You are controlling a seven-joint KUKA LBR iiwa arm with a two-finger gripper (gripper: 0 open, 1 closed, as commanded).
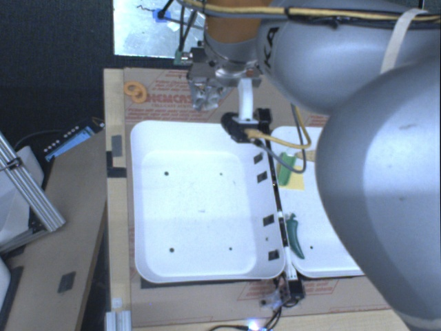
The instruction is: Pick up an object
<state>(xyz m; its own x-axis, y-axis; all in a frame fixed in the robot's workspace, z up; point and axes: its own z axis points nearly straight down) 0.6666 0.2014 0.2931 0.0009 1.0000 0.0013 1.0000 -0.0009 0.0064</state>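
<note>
My gripper (205, 96) hangs over the bench just behind the back rim of the left white bin (200, 205), under the orange wrist band. I see nothing held in it. In the right bin (324, 254), close to the divider, lie a light green object (286, 163), a yellow object (297, 181) beside it, and a dark green pepper-shaped object (294, 235) nearer the front. The grey arm hides most of the right bin.
A black bracket with a white post (245, 116) and a yellow cable sits over the bins' shared back corner. An orange ring (135, 92) lies on the brown bench at back left. A metal rail (27, 192) stands off the bench's left side.
</note>
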